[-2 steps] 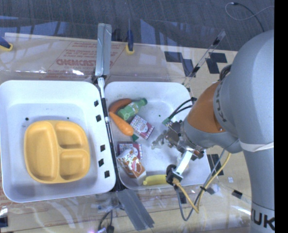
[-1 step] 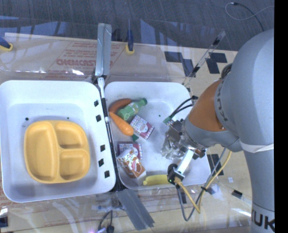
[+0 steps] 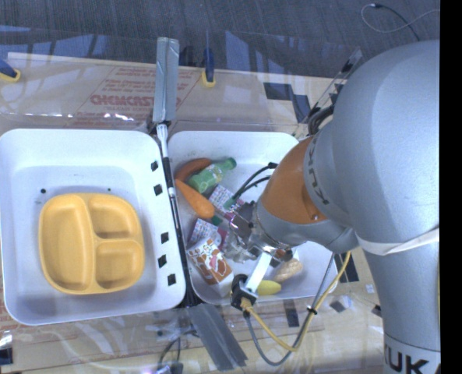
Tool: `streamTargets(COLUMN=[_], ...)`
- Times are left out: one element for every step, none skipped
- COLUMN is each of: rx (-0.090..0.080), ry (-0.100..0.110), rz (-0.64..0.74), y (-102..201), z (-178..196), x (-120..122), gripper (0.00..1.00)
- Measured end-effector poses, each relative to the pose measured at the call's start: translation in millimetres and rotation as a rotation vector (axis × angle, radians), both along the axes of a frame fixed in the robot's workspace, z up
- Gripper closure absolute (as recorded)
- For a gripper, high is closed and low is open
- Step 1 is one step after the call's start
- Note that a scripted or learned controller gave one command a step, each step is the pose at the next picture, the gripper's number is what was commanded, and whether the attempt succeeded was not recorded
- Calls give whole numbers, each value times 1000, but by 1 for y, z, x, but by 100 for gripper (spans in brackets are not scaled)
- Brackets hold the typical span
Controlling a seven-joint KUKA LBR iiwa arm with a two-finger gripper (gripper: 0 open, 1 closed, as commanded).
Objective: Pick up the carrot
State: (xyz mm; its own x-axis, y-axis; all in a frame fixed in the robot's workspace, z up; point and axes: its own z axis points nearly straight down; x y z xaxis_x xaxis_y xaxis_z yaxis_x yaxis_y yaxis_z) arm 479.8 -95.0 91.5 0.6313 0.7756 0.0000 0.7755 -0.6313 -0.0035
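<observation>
Camera view: red print reading roughly "CHOICAST" is showing through the clear sheet (image 3: 121, 100) lying behind the bins, and the letters "UK" are showing on the arm (image 3: 386, 154) at the lower right. The left bin (image 3: 12, 209) is holding a yellow divided tray (image 3: 90, 242). The right bin (image 3: 215, 142) is carrying the clutter: the carrot (image 3: 194, 199) is lying slantwise near the bin's left wall, with a second orange piece (image 3: 192, 167) just behind it, a green bottle (image 3: 212, 175) beside that, a printed snack packet (image 3: 209, 260) near the front, and a small yellow item (image 3: 269, 287) by the front rim. The gripper (image 3: 242, 236) is sitting low among the packets, right of the carrot; the wrist and cables are blocking it, so I cannot tell its opening.
</observation>
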Motion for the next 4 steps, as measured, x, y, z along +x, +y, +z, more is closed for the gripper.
streamTargets(rx=[4,0,2,-1], ry=[1,-1,-1,-3], rz=[279,468,535,554], y=[-4,-32,-10,-70], z=[0,72,0,1], x=[-3,37,-3,-3], gripper=[100,100,100,100])
